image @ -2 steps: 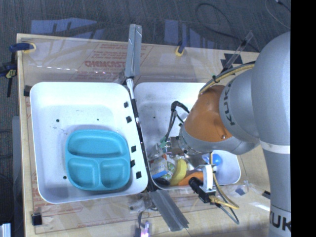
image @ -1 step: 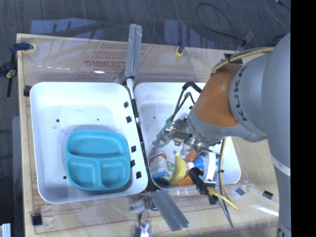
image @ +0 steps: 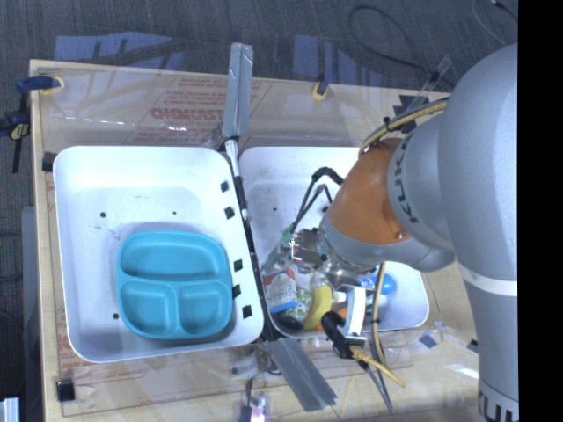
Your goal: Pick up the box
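My arm, grey with an orange band, reaches down into the right bin (image: 273,170) from the right. The wrist covers most of the bin's near half. The gripper (image: 310,281) is low among a cluster of small items at the bin's near left corner; its fingertips are hidden by the wrist and cables. Beneath it lie a small printed box or packet (image: 280,290) in red, white and blue, and a yellow item (image: 318,308). I cannot tell whether anything sits between the fingers.
The left bin (image: 79,183) holds a blue three-compartment tray (image: 174,282). A blue and white object (image: 387,284) peeks out right of the wrist. A black-clipped divider (image: 239,236) separates the bins. Cables hang off the wrist near the front edge.
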`<state>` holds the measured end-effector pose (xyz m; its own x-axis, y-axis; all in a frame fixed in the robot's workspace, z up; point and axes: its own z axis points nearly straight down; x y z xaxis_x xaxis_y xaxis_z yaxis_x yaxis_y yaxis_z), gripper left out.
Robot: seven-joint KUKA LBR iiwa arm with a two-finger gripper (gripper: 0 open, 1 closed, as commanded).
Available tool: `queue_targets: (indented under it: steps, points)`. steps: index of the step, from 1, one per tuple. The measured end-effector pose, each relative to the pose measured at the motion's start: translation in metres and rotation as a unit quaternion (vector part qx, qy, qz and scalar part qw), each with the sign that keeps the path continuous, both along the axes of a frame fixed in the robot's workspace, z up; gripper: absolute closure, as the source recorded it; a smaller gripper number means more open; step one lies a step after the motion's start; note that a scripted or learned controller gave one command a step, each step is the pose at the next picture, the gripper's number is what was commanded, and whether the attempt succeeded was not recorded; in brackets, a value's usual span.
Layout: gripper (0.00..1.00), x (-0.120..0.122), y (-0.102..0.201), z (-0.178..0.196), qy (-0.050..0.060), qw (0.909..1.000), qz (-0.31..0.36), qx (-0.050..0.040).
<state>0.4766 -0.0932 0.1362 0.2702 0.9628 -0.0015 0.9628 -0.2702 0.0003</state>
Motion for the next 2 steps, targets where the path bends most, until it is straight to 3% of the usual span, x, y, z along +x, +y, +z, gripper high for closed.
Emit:
queue_targets:
  steps: [1,2]
  points:
    - [0.00,0.000,-0.034,0.045,0.002,0.9978,-0.067,0.0008]
    - [0.00,-0.001,-0.005,-0.018,0.002,0.9998,-0.019,-0.0016]
